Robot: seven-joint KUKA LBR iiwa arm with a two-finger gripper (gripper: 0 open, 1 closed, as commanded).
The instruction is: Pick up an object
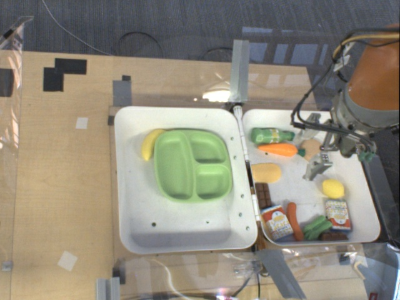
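My gripper (317,167) hangs over the middle of the right bin (301,189), open, with nothing between its fingers. Just below and right of it lies a yellow lemon (333,189). A pale peach item (309,147) sits just above it, beside an orange carrot (278,149) and a green bottle (272,135). A tan bun (267,172) lies to its left. Along the bin's front lie a chocolate bar (263,195), a small printed box (277,222), a red sausage (294,220), a green vegetable (317,225) and a second box (337,212).
The left bin (128,192) holds a green divided plate (192,165) with a yellow banana (149,144) at its upper left edge. A grey post (239,74) stands behind the wall between the bins. The arm's orange band (375,74) looms over the right bin's back right corner.
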